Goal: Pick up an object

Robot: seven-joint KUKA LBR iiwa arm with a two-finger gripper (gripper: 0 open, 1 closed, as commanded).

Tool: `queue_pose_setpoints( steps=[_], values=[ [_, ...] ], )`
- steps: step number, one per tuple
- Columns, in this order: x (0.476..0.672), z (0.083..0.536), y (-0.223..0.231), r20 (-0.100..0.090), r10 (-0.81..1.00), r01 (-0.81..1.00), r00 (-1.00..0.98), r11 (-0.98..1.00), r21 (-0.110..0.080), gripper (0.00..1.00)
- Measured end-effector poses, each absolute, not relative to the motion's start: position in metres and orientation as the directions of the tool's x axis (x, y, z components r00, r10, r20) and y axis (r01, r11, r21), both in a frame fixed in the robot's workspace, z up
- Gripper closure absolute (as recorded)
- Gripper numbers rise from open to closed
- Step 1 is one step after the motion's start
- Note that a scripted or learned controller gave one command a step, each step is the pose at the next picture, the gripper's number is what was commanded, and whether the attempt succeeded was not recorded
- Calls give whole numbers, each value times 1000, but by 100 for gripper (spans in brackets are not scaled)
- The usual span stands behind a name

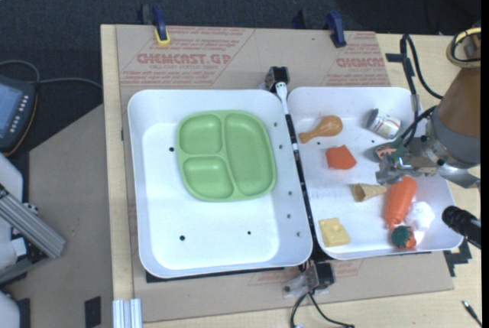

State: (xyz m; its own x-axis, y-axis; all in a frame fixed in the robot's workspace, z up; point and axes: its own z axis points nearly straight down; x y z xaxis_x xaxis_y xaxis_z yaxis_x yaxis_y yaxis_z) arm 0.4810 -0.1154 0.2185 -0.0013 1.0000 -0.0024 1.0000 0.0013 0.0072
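White bins sit side by side: the left bin (153, 166) holds a green divided plate (227, 155). In the right bin (345, 100), lower right of the frame, the gripper (393, 160) hangs just above an orange carrot (399, 200); its finger state cannot be told.

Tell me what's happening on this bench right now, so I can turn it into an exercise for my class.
A grey robot arm reaches in from the right, its gripper low over the right bin, just above an orange carrot toy. Nothing can be seen between its fingers. Around it in that bin lie a toy chicken drumstick, a red piece, a yellow cheese piece and a small silver can. The left bin holds a green divided plate.
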Motion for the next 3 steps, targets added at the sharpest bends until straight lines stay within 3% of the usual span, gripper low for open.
queue_pose_setpoints(
  steps=[1, 3],
  values=[
    [512, 233, -74, 0, 1000, 1000, -6, 6, 6, 100],
    [521, 222, -59, 0, 1000, 1000, -1, 1, 1, 100]
  ],
)
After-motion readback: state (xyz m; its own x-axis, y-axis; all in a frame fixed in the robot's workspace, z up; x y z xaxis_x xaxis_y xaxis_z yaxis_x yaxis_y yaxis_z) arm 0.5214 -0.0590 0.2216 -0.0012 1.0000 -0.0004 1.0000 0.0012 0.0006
